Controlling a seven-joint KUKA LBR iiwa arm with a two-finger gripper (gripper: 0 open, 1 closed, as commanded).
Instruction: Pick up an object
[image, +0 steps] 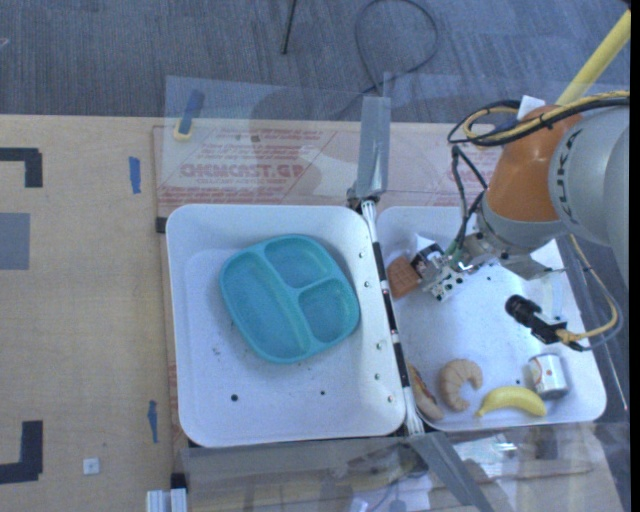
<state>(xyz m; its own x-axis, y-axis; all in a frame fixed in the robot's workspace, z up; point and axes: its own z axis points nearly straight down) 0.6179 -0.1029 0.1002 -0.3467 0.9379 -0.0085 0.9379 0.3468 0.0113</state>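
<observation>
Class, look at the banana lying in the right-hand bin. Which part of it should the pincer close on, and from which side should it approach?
Grip the banana across its thicker middle, coming straight down from above. It lies flat near the front edge of the right bin, with the bin's rim close in front, so a side approach looks cramped. Its ends taper, so the middle probably offers the surest hold. The small can sits close behind; set the fingers carefully.

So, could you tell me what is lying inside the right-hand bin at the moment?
The right bin holds a banana, a croissant, a small can, a brown block and the gripper. Whatever lies beneath the arm is covered.
</observation>
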